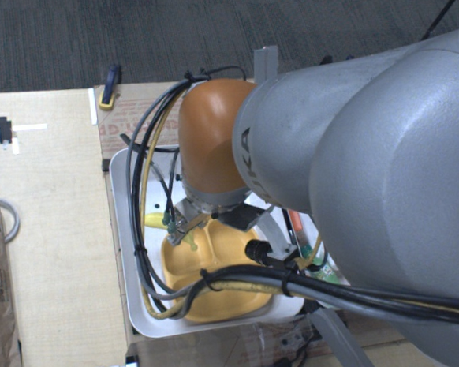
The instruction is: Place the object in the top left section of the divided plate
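Camera view: arm (pixel 354 153) hides pincer, can't tell its state, so drop could miss yellow plate (pixel 221 278) section & land in bin (pixel 126 226).

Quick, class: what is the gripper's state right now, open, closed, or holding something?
Gripper: cannot be told; the arm covers it from above as it hangs over the yellow divided plate in the white bin.
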{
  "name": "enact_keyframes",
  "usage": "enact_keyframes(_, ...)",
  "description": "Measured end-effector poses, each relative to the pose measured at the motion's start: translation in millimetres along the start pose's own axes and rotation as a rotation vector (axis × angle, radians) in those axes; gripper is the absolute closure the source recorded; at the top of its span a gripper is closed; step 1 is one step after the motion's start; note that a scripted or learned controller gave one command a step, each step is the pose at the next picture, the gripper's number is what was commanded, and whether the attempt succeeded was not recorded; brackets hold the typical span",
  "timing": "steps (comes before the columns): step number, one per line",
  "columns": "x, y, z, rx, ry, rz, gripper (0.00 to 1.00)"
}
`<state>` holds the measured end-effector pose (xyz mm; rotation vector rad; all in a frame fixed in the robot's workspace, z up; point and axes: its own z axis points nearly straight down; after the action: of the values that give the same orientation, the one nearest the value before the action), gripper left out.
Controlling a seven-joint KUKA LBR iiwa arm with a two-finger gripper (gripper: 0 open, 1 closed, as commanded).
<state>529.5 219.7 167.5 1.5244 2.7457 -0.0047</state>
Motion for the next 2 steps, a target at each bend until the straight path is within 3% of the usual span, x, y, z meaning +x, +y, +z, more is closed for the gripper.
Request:
enact_keyframes(1,13,-42,63,-0.034,-0.007,-0.209,1.00)
enact_keyframes(2,-63,-56,49,-0.001,0.001,-0.096,1.00)
